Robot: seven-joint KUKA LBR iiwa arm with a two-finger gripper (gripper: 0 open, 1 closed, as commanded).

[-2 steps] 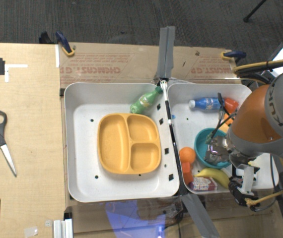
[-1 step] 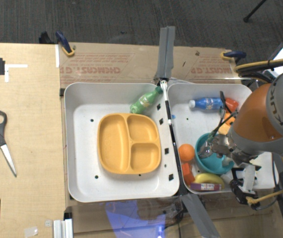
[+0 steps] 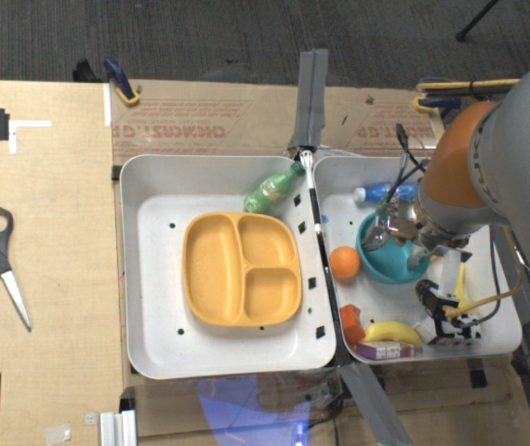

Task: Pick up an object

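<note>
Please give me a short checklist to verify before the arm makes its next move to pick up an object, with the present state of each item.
1. Gripper is over the right bin: ok.
2. Gripper is above the teal bowl: ok.
3. An object is between the fingers: cannot tell.
4. Orange ball lies free beside the bowl: ok.
5. Banana is unobstructed from above: ok.
6. Green bottle and yellow divided plate are in the left bin, away from the arm: ok.

Grey arm with orange wrist band (image 3: 456, 161) reaches in from right; hand (image 3: 397, 233) down over the teal round bowl (image 3: 390, 260).
</note>
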